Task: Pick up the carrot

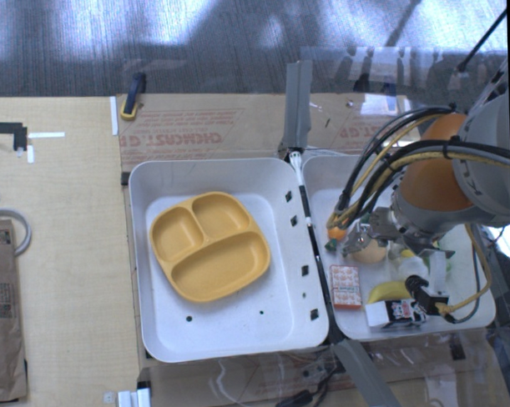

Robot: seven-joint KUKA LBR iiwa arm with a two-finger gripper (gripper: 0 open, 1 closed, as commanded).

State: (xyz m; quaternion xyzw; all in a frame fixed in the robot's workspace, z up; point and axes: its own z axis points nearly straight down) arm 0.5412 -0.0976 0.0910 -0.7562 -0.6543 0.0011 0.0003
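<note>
A small orange piece that looks like the carrot (336, 233) lies near the left wall of the right bin (484, 316), partly covered by cables and the gripper. My gripper (361, 236) is low in that bin, right beside the carrot and above a beige rounded item (369, 254). The arm's wrist and its orange band (434, 184) hide what lies underneath.
A yellow divided plate (210, 245) sits in the left bin (159, 327). The right bin also holds a red-patterned packet (346, 286), a yellow item (387, 291), a white and black box (394, 312) and a pale item (432, 263). Black cables (379, 165) arc over the bin.
</note>
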